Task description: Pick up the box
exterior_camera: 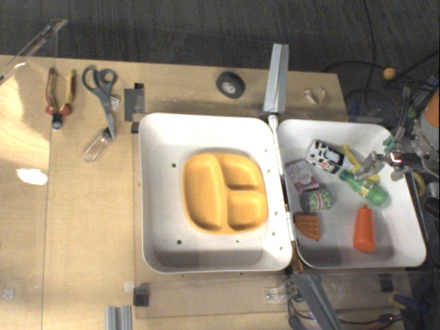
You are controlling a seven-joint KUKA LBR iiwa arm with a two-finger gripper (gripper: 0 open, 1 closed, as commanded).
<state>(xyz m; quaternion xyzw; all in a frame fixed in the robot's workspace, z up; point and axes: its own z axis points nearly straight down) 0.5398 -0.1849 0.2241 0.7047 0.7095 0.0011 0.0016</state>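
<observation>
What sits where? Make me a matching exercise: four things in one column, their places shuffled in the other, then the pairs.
Things:
1. tray
2. box
3. scissors
4. tape roll

Places:
A. beside the pliers
B. in the right bin
C. in the left bin
D. by the metal bar

Pairs: 1-C, 2-B, 3-A, 4-D

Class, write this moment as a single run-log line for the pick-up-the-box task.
stage: approach | gripper: above right bin, holding nothing | box: lying in right bin, untouched | left bin: yellow tray
</observation>
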